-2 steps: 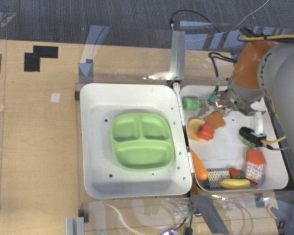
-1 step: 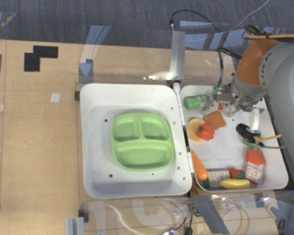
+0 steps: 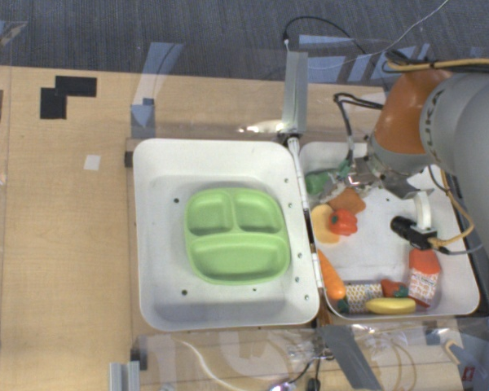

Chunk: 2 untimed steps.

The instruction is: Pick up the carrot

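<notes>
From the camera above the bench, you are watching the approach step: the gripper (image 3: 352, 179) is hanging over the far-left part of the right bin (image 3: 456, 300), among a green item (image 3: 316, 182) and a brownish piece (image 3: 350, 199), and nothing is visibly caught in it. Whether it is spread or pressed together, you cannot tell from here.

The carrot (image 3: 332, 276) is lying near the bin's front-left corner, right against the wall it shares with the left bin (image 3: 147, 218). It is looking orange, tapered and smooth, running lengthwise along that wall.

By my reading, the next move is calling for a shift toward the bin's front, then a descent aligned across the carrot's width, with the wall leaving little room on one side.
</notes>
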Available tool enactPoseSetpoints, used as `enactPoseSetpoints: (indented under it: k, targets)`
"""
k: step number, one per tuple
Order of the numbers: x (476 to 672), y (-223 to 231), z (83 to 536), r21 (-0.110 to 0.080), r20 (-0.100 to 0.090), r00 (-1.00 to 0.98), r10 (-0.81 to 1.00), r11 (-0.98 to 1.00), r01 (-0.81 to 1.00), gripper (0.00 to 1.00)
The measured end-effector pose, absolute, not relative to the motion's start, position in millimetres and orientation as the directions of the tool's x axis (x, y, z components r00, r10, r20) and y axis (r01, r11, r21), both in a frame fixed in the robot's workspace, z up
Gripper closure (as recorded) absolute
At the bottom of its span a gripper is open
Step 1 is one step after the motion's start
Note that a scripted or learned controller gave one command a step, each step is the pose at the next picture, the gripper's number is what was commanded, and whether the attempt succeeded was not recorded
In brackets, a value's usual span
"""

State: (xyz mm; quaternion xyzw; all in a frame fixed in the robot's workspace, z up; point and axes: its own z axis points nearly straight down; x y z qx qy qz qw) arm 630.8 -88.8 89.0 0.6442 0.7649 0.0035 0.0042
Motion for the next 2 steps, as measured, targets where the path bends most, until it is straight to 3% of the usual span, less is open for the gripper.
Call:
enactPoseSetpoints:
  k: [1,2]
  targets:
    - [630.5,-119.5,89.3,0.010,-0.007,-0.411,0.912,0.411,0.911,0.00]
    - [633.4,-118.5,103.0,0.018,-0.010,-0.412,0.911,0.412,0.911,1.00]
